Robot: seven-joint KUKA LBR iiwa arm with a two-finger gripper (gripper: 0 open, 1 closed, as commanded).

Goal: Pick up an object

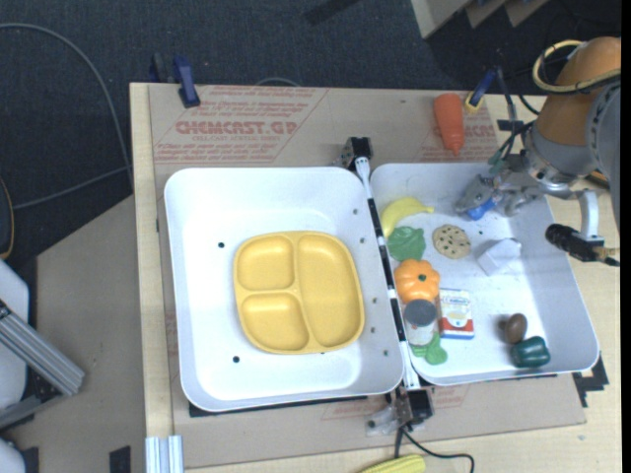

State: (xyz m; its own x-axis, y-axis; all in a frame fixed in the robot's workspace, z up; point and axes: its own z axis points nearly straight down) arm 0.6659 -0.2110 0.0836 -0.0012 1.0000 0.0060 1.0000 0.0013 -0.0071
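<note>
My gripper (483, 201) hangs low over the far part of the right bin (562, 294), reaching in from the right. A small blue piece (480, 210) shows right at its tip. Just below and left of it lie a round cookie (452, 240) and a yellow banana (404, 210). A white block (498, 255) lies below the gripper. Along the bin's left wall are a green broccoli piece (405, 242), an orange pumpkin (416, 281) and a grey can (420, 318). A small carton (456, 315), a brown lump (513, 327) and a green pepper (530, 352) sit near the front.
The left bin (197, 264) holds a yellow divided plate (296, 291). An orange carrot (450, 121) lies on the bench behind the right bin. A black clamp (357, 152) sits at the far end of the ridge between the bins.
</note>
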